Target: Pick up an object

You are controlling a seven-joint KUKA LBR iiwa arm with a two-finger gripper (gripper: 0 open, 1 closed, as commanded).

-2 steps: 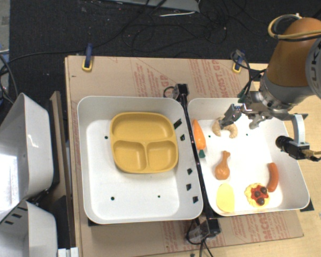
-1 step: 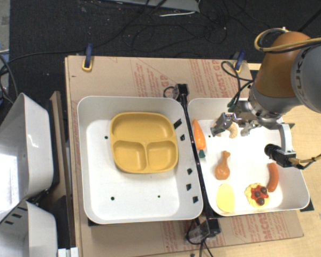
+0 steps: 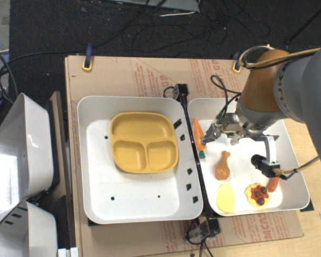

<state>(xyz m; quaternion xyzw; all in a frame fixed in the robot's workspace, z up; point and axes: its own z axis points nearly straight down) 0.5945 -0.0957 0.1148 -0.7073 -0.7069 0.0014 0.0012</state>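
The right bin (image 3: 291, 143) holds several toy foods. An orange carrot (image 3: 197, 131) lies along its left wall. A tan chicken drumstick (image 3: 222, 166) lies in the middle. A pale yellow oval piece (image 3: 225, 197), a small pizza with red toppings (image 3: 257, 194) and a red sausage (image 3: 273, 184) sit along the front. My gripper (image 3: 225, 133) hangs over the upper middle of this bin, just right of the carrot and above the drumstick. I see nothing held in it.
The left bin (image 3: 91, 159) holds a yellow divided plate (image 3: 144, 142). The grey arm with its orange band (image 3: 265, 87) covers the right bin's back part. A black cable piece (image 3: 262, 165) hangs over the bin's right side. Clamps and cables sit at the bench's edges.
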